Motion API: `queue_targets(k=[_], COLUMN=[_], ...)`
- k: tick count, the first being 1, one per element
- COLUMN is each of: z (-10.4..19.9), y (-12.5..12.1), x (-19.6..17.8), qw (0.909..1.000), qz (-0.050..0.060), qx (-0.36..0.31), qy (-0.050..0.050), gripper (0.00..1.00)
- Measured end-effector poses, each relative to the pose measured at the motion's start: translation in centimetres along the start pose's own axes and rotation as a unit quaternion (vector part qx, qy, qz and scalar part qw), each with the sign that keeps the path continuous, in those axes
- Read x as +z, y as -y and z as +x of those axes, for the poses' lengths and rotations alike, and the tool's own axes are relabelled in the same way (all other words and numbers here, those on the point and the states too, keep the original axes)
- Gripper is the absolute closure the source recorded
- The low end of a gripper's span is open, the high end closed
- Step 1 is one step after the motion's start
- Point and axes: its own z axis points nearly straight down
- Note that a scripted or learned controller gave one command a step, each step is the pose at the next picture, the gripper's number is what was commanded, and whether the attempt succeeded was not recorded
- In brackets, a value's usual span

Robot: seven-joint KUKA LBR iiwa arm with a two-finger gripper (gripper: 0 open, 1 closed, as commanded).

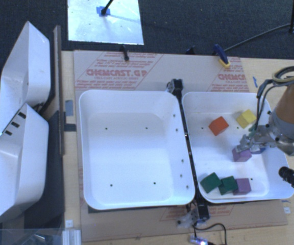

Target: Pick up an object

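Gripper (250,143) of mine sat low in right bin (279,192), fingers closed around purple block (241,154). Orange block (218,125), yellow block (246,118) lay behind; green blocks (219,182) near front wall.

Claw (248,143) low, perhaps closed

**Block and bin colours**

Both bins (131,98) are white. The right one holds an orange block (218,125), a yellow one (247,118), two purple (241,154) (242,186) and two green (211,181) (228,185). The arm (292,111) is grey with an orange band.
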Motion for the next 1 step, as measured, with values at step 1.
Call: queue_targets(k=[1], z=[7.60], y=[-2.54], x=[-4.19], qw=[1.0000], qz=[-0.001], qx=[-0.003], qy=[-0.001], gripper=[1.00])
